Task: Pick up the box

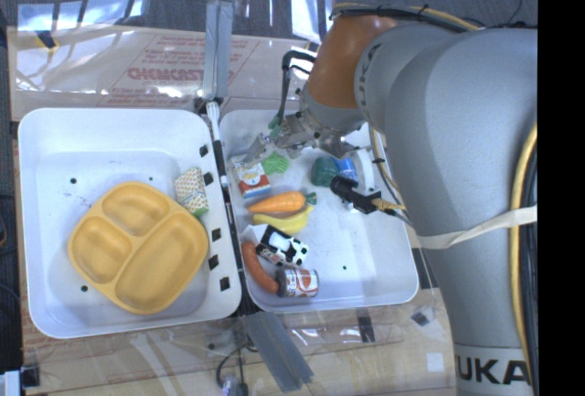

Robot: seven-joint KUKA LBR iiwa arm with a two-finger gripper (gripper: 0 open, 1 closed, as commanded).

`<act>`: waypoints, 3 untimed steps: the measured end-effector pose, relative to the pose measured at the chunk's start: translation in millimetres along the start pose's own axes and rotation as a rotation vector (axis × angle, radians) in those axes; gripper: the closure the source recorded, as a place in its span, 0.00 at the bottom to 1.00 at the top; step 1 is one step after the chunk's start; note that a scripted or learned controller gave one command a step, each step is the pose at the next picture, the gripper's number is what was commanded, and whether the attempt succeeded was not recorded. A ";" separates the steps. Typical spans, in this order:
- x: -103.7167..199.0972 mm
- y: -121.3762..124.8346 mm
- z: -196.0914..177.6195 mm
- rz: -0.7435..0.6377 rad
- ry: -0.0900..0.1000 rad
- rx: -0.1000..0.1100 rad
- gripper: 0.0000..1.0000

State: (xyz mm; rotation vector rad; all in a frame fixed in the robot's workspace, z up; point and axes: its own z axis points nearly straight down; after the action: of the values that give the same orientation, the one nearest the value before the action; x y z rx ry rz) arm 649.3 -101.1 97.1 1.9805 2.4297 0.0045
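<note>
Two bins: left bin point(37, 202) bears a yellow divided plate point(137, 245) and a small patterned object point(191, 188) near its right wall; right bin point(384, 280) carries the toy clutter.
Camera view, box: small carton point(249, 176) with an orange and white face, in the right bin's upper left, near the divider.
Box axis: long side seems to run roughly up and down the view, slightly slanted; which end is its top, too small to tell.
Neighbours: carrot point(277, 202) and banana point(285, 219) just below it, green piece point(275, 163) at its upper right.
Gripper point(274, 140): low over the bin's upper part, just above the box, likely lined up for a grasp.
Jaws: cannot tell whether apart or together.
Arm: crosses over the bin's right side, hiding that part.
</note>
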 end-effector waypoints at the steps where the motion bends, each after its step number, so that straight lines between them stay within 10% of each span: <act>1: 2.0 1.9 -11.5 -0.006 0.002 -0.003 1.00; 2: 98.4 28.5 -95.7 0.140 0.004 0.008 1.00; 3: 40.7 17.0 -155.0 0.229 0.003 0.009 1.00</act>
State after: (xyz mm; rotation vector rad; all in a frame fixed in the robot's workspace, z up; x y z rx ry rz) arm 656.7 -57.5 252.1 2.2511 2.1927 -0.0018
